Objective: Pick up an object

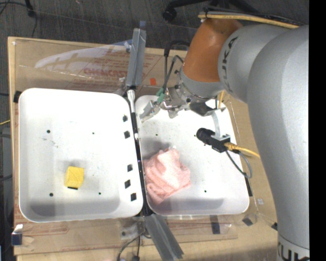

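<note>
A wooden worktop (70,58) was seen on dark carpet (70,10). Left of the pink cloth (166,174), a yellow block (75,177) was seen. The state of the jaws could not be told.

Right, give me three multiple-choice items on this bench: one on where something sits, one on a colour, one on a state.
1. Where does the yellow block lie?
A. In the left bin, near its front
B. In the right bin, on the pink cloth
C. On the bench outside both bins

2. What colour is the crumpled cloth?
A. Blue
B. Pink
C. Green

3. How does the cloth stand with the gripper?
A. Apart from it, lying on the bin floor
B. Lifted clear of the bin
C. Draped over the arm's orange band

Answers: 1 A, the yellow block rests on the floor of the left bin toward its near edge. 2 B, the cloth is pale pink. 3 A, the cloth lies in the right bin by the dividing wall, while the gripper is over the bin's far end.
</note>
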You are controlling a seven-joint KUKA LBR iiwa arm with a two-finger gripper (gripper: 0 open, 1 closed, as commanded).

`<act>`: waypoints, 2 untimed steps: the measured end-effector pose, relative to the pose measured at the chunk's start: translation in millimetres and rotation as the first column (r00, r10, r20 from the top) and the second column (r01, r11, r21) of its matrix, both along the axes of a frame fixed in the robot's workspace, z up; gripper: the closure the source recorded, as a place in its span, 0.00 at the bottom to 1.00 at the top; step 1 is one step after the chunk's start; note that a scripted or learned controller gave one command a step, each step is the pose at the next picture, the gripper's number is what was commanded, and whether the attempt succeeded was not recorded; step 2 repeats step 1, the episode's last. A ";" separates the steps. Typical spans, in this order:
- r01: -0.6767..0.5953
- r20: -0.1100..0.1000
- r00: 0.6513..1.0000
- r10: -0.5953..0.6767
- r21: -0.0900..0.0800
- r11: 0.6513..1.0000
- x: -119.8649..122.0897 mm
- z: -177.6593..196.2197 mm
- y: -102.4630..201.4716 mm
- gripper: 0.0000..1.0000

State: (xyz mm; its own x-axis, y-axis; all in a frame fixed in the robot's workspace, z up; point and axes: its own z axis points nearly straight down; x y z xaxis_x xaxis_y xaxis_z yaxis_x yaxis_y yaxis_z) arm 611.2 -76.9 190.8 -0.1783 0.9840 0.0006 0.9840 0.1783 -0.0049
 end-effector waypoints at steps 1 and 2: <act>-0.309 0.000 0.951 0.309 0.002 0.951 -20.5 0.4 9.5 0.00; -0.309 0.000 0.951 0.309 0.002 0.951 -20.5 0.4 9.5 0.00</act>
